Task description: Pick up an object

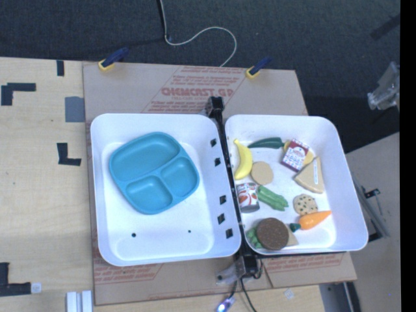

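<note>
The right bin [344, 174] holds several toy foods. A yellow banana [242, 159] lies by the left wall, with a dark green pepper [266, 142] above it. A red box [295, 154] and a pale wedge [312, 175] sit toward the right. A tan round cracker [262, 173], a small can [247, 197] and a green pickle [272, 198] are in the middle. At the front lie a speckled cookie [304, 204], an orange carrot [314, 220] and a brown round patty [272, 233].
The left bin [104, 239] holds a blue divided plate [154, 172]. Both bins rest on cardboard [195, 90] held by two yellow-blue clamps [114, 58]. A cable [195, 38] loops behind. A grey fixture [383, 90] stands at the far right.
</note>
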You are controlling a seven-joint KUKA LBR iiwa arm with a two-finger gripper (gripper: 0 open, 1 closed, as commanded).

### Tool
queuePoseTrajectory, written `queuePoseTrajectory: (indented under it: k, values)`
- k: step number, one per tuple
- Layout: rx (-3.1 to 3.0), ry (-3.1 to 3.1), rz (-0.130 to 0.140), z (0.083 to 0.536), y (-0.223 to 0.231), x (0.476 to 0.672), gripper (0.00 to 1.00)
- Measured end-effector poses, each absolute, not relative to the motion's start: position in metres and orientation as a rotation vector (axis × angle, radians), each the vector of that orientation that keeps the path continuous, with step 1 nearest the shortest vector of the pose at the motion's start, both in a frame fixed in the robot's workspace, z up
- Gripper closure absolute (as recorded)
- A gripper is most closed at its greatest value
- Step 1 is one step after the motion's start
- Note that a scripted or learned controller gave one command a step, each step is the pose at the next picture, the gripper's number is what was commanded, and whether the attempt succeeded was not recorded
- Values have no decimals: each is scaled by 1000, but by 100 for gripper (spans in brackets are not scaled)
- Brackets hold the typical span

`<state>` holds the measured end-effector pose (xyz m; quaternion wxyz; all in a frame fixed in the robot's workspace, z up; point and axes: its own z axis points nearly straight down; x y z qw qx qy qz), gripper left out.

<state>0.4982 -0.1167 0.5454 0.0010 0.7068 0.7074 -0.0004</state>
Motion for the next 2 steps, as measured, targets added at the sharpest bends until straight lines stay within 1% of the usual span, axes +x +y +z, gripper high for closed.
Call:
queuePoseTrajectory:
  k: [2]
  values:
    - [2217,2222,-3,565,-116,499,100]
